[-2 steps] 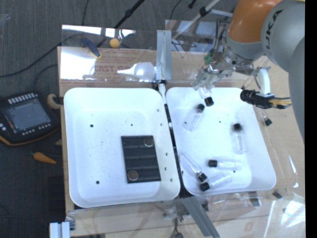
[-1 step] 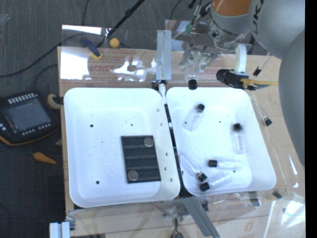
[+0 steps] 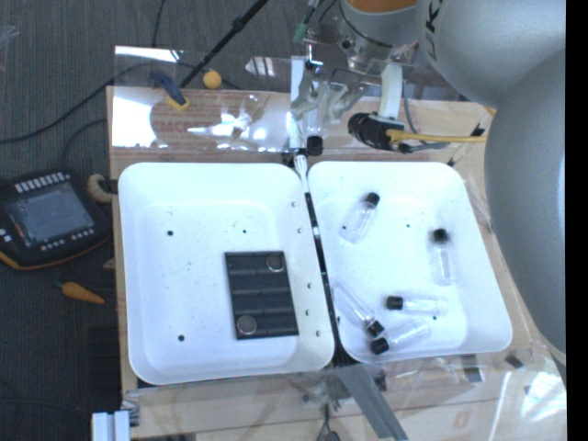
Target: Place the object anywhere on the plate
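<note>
Pendant point(image 3: 48, 219) lies at nine o'clock beside the desk point(image 3: 184, 118). Left bin point(image 3: 147, 209) carries a dark ridged plate point(image 3: 261, 294) at its five o'clock. Right bin point(image 3: 459, 200) scatters five black-capped vials point(image 3: 360, 217). Gripper point(image 3: 310, 118) hovers at twelve o'clock; whether its jaws are apart cannot be told.

Probably a lab: vials point(image 3: 356, 217), teach pendant point(image 3: 48, 219)

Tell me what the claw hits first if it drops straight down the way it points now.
Probably the far rim where the two shallow white bins meet: the claw hangs just beyond it, though depth is unclear from this slanted view.
</note>
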`<state>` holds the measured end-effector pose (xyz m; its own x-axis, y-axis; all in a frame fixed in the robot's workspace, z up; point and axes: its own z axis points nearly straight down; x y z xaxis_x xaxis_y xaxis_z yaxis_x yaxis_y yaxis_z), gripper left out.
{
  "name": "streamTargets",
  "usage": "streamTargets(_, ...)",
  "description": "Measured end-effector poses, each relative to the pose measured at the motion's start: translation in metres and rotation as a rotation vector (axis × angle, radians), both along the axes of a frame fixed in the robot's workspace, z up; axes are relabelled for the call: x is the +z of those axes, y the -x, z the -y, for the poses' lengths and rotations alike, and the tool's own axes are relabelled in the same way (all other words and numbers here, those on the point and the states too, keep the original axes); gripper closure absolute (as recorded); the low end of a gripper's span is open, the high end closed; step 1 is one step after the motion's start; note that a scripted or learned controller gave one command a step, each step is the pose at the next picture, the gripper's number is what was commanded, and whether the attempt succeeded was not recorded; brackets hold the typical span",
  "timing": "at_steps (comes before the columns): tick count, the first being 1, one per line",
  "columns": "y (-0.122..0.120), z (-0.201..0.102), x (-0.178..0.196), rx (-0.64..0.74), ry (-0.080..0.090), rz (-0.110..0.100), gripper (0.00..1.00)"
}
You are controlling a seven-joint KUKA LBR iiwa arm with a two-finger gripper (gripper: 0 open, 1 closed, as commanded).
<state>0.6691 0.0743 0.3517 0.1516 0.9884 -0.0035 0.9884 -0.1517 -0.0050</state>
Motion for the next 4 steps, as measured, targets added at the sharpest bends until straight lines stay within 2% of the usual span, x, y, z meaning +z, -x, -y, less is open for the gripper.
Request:
streamTargets(1,0.0,-0.036,0.059,0.433,-0.002,0.0,1.0)
streamTargets(2,-0.001,-0.092,0.08,0.809,-0.004,0.002,1.0)
streamTargets(3,0.051,-0.149,0.08,1.098,-0.006,0.0,1.0)
streamTargets(4,0.027,-0.16,0.08,1.462,-0.007,0.001,1.0)
